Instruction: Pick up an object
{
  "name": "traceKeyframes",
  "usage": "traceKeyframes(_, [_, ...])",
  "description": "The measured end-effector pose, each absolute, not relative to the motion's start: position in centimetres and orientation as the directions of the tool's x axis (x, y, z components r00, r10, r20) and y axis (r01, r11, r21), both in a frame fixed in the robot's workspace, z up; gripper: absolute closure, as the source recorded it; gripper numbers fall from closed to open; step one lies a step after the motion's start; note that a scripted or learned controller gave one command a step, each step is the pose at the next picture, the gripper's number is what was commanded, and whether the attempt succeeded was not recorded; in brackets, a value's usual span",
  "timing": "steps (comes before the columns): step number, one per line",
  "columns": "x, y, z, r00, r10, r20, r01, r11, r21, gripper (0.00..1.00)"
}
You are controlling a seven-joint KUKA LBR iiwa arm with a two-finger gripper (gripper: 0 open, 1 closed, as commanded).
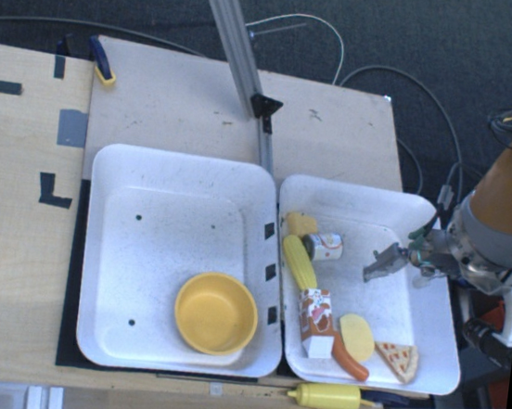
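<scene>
Hand (387, 263) hovering with fingers apart, nothing between them; could easily close on air, small can (327, 246) just beside, corn (301, 262) crowding it.

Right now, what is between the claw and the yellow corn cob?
In the camera view, a small white can lies between the claw and the yellow corn cob; bare bin floor otherwise.

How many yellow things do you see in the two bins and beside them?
5: a bowl in the left bin; corn, a small yellow piece and a round slice in the right bin; a bottle on the bench below.
</scene>
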State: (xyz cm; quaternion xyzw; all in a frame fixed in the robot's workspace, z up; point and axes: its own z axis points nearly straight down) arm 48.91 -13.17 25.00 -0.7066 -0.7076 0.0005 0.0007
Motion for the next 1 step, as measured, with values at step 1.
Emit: traceKeyframes(1, [48.91, -13.16, 25.00, -0.001, 1.000, 0.000, 1.000, 0.001, -0.002, 0.00])
